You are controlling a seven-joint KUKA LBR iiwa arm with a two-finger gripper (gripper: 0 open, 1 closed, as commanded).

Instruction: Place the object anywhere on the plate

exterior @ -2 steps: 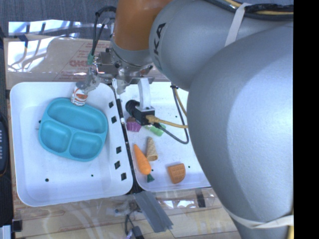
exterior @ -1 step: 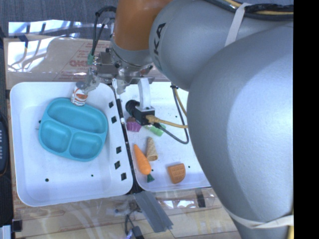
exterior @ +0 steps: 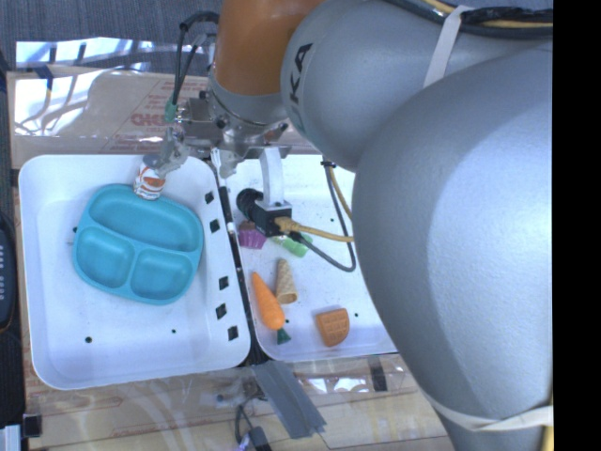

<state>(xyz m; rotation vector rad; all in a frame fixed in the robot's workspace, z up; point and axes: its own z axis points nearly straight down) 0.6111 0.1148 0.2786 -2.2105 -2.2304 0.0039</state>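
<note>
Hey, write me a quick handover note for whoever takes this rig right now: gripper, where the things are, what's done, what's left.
Gripper: over the left bin, at the far rim of the blue plate, with a small orange-and-white object at its fingers. It looks gripped, but the view is too tight to be sure.
Plate: blue, three compartments, lying flat in the left bin.
Right bin: toy carrot, ice cream cone, orange waffle-like piece, and small purple and green pieces.
Done: object brought to the plate's edge.
Left: set it on the plate, release, withdraw.
</note>
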